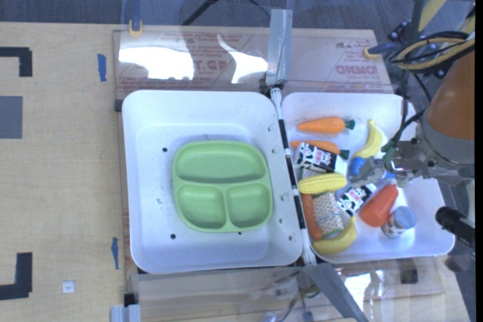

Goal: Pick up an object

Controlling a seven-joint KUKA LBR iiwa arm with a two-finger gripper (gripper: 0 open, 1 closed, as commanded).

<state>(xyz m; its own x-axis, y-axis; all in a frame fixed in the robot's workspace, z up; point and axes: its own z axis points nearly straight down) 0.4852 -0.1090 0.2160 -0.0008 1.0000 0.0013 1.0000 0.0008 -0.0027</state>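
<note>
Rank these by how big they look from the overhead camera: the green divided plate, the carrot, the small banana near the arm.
1. Green divided plate, by far the largest.
2. Carrot.
3. Small banana, slightly shorter than the carrot, so those two are close.

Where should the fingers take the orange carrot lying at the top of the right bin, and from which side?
Probably across the middle of the orange carrot, coming straight down. It lies flat and lengthwise across the right white bin, green stem end toward the yellow banana, with bare floor above it and a little below, so fingers closing across its narrow width should have room.
</note>
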